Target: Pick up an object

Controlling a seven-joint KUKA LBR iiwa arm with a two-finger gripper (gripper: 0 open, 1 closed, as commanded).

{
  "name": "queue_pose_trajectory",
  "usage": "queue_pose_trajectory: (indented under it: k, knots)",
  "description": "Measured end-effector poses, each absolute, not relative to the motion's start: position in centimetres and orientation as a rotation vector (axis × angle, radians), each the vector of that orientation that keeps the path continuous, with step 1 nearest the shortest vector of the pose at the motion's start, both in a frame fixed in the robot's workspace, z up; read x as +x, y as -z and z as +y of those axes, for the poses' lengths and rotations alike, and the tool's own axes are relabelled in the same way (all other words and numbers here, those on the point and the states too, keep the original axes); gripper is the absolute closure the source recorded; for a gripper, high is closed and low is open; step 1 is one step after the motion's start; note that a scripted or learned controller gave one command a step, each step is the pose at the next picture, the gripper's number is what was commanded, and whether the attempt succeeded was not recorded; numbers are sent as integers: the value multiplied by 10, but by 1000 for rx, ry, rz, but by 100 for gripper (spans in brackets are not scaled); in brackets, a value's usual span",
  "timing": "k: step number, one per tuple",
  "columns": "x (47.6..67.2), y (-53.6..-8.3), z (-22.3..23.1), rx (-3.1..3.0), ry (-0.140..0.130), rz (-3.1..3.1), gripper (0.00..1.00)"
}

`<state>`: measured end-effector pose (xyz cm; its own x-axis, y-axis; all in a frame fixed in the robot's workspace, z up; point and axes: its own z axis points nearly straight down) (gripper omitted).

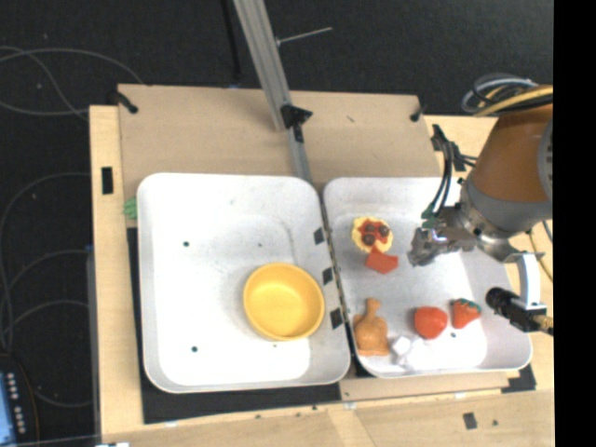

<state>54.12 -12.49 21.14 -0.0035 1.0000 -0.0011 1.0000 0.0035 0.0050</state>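
Left bin: a shallow yellow plastic bowl (283, 301). Right bin (503, 357), left to right: an orange chicken-shaped toy (372, 327), a round yellow tart with dark berries (372, 235), a small red block (382, 263), a red tomato (430, 322), a red strawberry (466, 314). Your gripper (421, 247) hangs just right of the block, nothing visibly held. Tart and block nearly touch, so you risk nudging one or closing on neither.

**Hidden and Unclear**

Cut off at the right: most of the arm (515, 170). Too dark and small to read: the hand (424, 248) over the right bin (484, 357). Partly tucked beneath the orange piece (372, 328): a small white object (400, 347). Bench (205, 128) lost at the bottom edge.
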Motion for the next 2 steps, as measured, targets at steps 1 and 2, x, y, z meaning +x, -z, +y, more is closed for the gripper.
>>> queue_pose_trajectory:
  k: [1, 2]
  knots:
    - [542, -262, -126, 2216, -1, 2224, 100]
    - [543, -249, -74, 2214, -1, 2227, 100]
